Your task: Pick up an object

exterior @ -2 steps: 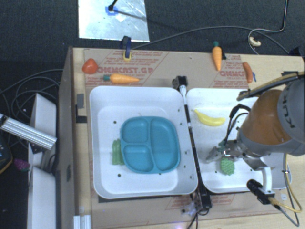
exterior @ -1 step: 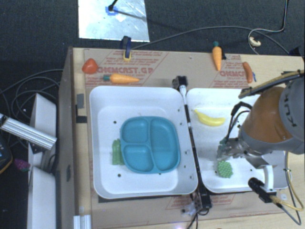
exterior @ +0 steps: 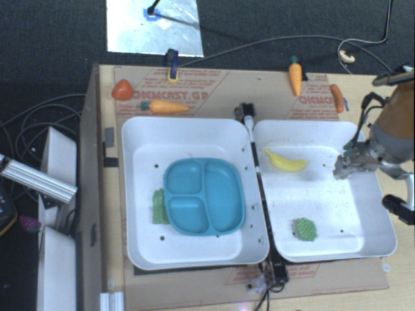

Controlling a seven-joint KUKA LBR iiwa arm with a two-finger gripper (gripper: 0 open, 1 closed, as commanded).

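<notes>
While the fingers' (exterior: 342, 165) state is unclear, a curved yellow banana (exterior: 285, 161) lies nearby.

Dark carpet-ish floor (exterior: 52, 31) all around the tan bench (exterior: 214, 86), with a shiny metal sheet (exterior: 154, 17) lying at the far side and black cables (exterior: 39, 118) snaking along the left.

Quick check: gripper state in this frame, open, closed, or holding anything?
Gripper: cannot be told; it sits at the right bin's right edge, with the banana and green object lying apart from it.
</notes>
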